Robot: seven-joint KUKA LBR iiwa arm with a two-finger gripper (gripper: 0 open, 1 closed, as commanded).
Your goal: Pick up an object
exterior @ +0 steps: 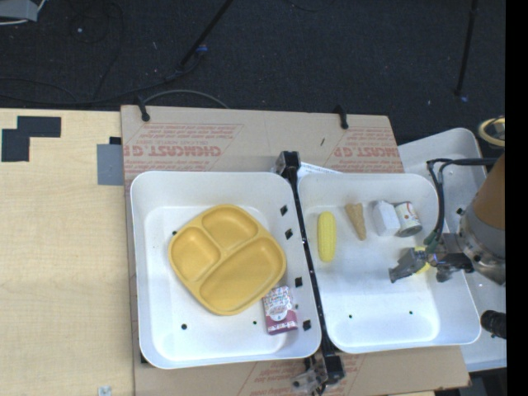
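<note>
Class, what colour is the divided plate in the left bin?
Yellow: the plate shows best in the camera view.

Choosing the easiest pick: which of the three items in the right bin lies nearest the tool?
The small white can on its side, just up and left of the tool. The cone and yellow corn lie farther left.

Arm [495, 213] cut off at right frame edge, pincer [410, 264] fingers too small and dark to judge, red packet [280, 310] print illegible, can [406, 218] label unreadable, cream cone-shaped item [356, 219] unidentifiable.
</note>
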